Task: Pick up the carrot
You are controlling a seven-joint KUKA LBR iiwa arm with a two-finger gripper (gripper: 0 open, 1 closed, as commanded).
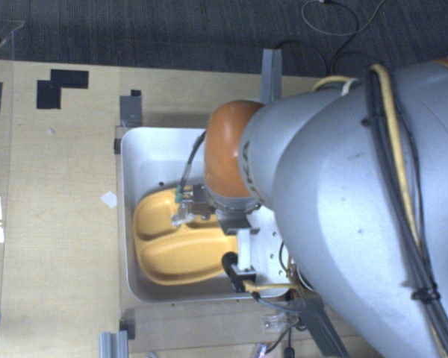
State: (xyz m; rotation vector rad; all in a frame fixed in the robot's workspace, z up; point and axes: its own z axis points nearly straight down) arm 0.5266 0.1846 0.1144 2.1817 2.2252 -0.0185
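Grey arm (pixel 343 200) hangs low over the left bin (pixel 145 144), above 2 yellow objects (pixel 172 237); carrot unseen, so its bearing cannot be told.

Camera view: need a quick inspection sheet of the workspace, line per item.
Surface: wooden bench with black tape marks at upper left; white bin set in it.
Job's things: carrot not identifiable.
Clutter: two yellow rounded objects in the bin, side by side.
Pincer: hidden under the wrist; state cannot be told.
Arm: grey arm, orange band, above the bin.
Cables: black cables along the arm; thin cable on the dark floor.
Surroundings: dark carpet beyond the bench.
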